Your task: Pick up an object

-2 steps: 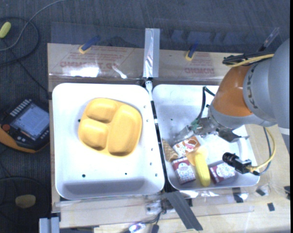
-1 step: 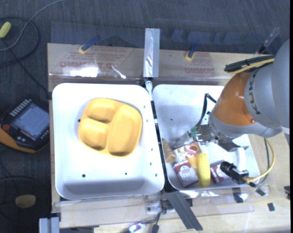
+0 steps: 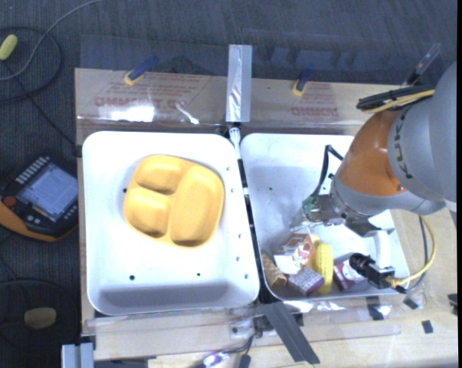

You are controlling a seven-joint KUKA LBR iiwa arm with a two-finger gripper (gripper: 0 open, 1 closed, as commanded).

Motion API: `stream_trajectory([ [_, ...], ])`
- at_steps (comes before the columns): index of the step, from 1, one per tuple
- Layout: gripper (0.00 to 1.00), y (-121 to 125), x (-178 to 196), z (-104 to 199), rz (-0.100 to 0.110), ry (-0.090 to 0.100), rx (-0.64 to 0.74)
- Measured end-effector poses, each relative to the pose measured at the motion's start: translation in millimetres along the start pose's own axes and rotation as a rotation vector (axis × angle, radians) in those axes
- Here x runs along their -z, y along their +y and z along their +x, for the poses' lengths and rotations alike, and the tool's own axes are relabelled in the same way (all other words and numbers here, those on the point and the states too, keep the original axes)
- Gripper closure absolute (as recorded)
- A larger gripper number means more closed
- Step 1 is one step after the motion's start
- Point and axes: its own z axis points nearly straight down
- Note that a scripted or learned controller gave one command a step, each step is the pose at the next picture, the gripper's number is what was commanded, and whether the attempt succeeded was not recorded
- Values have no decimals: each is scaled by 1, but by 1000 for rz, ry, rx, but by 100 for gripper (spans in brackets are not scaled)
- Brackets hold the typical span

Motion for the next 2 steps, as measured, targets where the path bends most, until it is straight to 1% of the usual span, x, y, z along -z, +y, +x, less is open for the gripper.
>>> stream_trajectory([
  [1,100,4,5,2,26,5,-143],
  [2,0,4,5,2,27,6,-143],
])
